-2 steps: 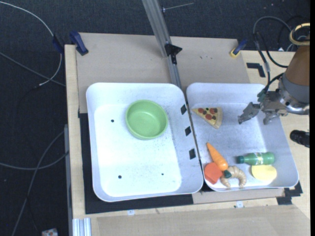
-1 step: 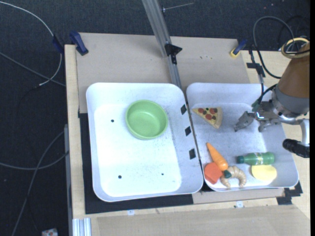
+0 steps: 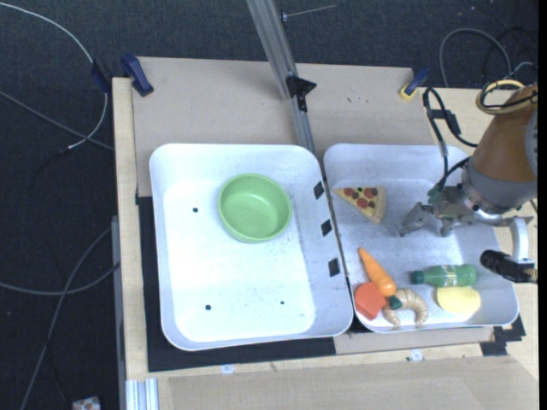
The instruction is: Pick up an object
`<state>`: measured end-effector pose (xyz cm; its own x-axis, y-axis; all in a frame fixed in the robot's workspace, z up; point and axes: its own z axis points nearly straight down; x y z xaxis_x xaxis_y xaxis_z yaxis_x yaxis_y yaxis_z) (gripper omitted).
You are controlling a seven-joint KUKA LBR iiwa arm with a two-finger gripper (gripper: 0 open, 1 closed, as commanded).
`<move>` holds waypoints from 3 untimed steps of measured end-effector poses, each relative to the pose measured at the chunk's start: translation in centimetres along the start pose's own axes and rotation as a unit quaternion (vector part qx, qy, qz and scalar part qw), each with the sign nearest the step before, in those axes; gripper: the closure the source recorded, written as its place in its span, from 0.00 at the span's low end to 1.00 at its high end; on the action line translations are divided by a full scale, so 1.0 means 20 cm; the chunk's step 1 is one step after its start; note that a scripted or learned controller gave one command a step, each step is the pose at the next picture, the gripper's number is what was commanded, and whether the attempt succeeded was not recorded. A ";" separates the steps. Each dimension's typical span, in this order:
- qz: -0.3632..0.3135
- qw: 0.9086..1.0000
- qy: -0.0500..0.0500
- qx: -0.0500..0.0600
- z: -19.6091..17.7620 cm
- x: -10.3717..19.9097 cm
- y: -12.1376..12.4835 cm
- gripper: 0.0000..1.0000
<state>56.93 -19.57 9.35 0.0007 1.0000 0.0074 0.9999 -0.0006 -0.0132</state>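
The right bin (image 3: 402, 165) holds a pizza slice (image 3: 363, 202), an orange carrot (image 3: 376, 269), a red block (image 3: 369, 301), a tan croissant-like piece (image 3: 408, 307), a green bottle (image 3: 444, 275) lying on its side and a yellow lemon-like piece (image 3: 458, 301). My gripper (image 3: 425, 224) hangs low over the middle of this bin, right of the pizza slice and above the bottle. Its fingers stand spread and open, and nothing sits between them.
A green bowl (image 3: 255, 207) sits in the left bin (image 3: 231, 306). A metal pole (image 3: 275, 32) slants down to the ridge between the bins. Black cables (image 3: 440, 122) trail behind the arm at the right. The bin walls ring both work areas.
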 end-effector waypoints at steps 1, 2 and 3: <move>0.000 1.000 0.000 -0.004 -0.07 0.00 0.01 1.00; -0.001 1.000 -0.004 -0.009 -0.30 -0.01 0.03 1.00; -0.001 1.000 -0.004 -0.012 -0.64 0.00 0.06 1.00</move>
<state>58.32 -19.62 22.16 -0.0014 1.0000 -0.0011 0.9999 0.0014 0.0110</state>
